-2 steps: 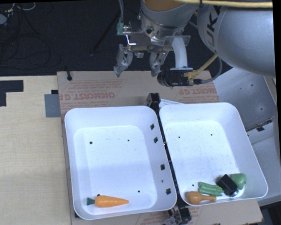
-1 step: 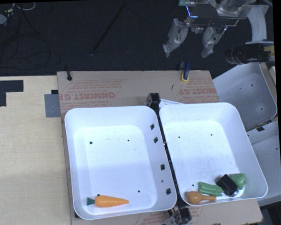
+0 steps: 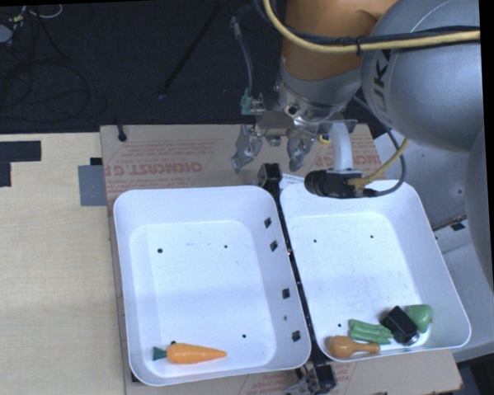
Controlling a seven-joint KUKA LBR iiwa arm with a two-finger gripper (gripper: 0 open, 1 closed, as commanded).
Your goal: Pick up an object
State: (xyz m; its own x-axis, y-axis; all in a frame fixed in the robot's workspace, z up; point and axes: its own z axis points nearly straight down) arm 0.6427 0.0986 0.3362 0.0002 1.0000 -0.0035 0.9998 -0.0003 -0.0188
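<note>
An orange toy carrot (image 3: 194,353) lies near the front edge of the left bin (image 3: 140,215). In the right bin (image 3: 413,217), at its front right corner, sit an orange pear-shaped toy (image 3: 351,346), a green pea pod (image 3: 369,331), a black block (image 3: 400,324) and a green toy (image 3: 420,314). My gripper (image 3: 271,154) hangs open above the far end of the divide between the bins, with nothing between its fingers (image 3: 245,151).
The grey arm with its orange band (image 3: 337,18) takes up the upper right. A black cable connector (image 3: 333,183) hangs over the right bin's far rim. Black clips (image 3: 286,294) run along the seam between the bins. Cardboard (image 3: 170,155) lies under the bins.
</note>
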